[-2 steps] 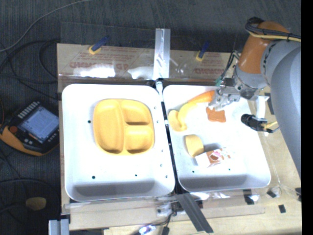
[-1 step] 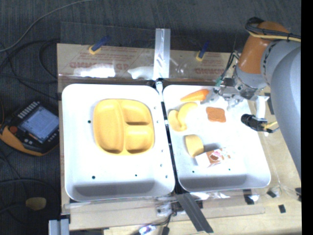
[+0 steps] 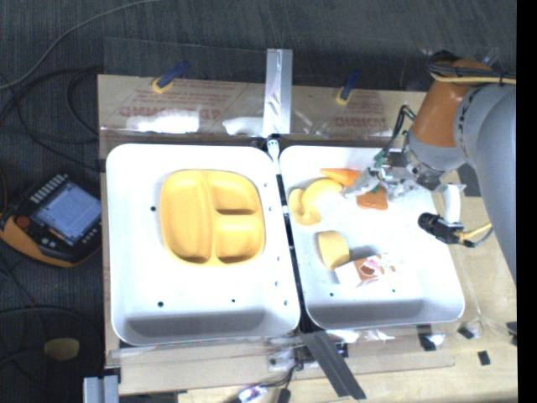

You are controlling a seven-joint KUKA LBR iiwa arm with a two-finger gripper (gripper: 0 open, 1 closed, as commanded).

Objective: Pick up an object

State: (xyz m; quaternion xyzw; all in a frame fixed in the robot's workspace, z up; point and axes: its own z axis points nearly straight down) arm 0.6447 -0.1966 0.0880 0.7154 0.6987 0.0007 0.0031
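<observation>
The right bin (image 3: 424,296) holds several small objects. An orange carrot (image 3: 340,176) lies at its back, with a yellow banana (image 3: 307,200) curled beside it near the left wall. A pale yellow wedge (image 3: 332,248) and a red-and-white packet (image 3: 372,268) sit in the middle. An orange wedge (image 3: 372,199) rests at the back right. My gripper (image 3: 388,176) is low over the bin's back right, right above that orange wedge and just right of the carrot's tip. The wrist hides how the gripper meets the wedge.
The left bin (image 3: 134,309) holds a yellow divided tray (image 3: 211,215). The grey arm with its orange band (image 3: 440,116) covers the right bin's back right corner. A black fitting (image 3: 438,223) juts over the right wall. A pendant (image 3: 59,218) lies on the floor at left.
</observation>
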